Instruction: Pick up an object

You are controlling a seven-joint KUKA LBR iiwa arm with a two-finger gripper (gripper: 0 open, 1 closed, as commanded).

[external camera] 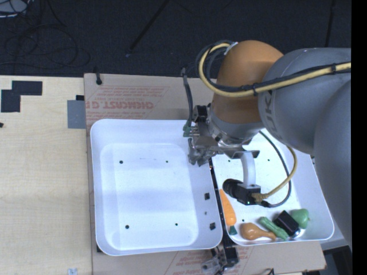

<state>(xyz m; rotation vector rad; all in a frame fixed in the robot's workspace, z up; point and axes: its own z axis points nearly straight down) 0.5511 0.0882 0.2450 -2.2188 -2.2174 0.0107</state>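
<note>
My gripper (pixel 198 149) hangs over the ridge between the two bins, at the far left edge of the right bin (pixel 321 211). The big orange wrist and grey arm cover most of that bin's far half. Several small things lie along the right bin's near edge: an orange carrot-shaped piece (pixel 228 208), a tan gourd-shaped piece (pixel 255 231), a green stick-like piece (pixel 274 227), a black block (pixel 287 222) and a green rounded piece (pixel 300 216). All of them lie well toward the camera from the gripper, and nothing shows between its fingers.
The left bin (pixel 149 188) is a white tray with small dark dots on its floor. Both bins rest on a cardboard sheet (pixel 132 99) on the pale bench. The arm blocks the view of the right bin's far part.
</note>
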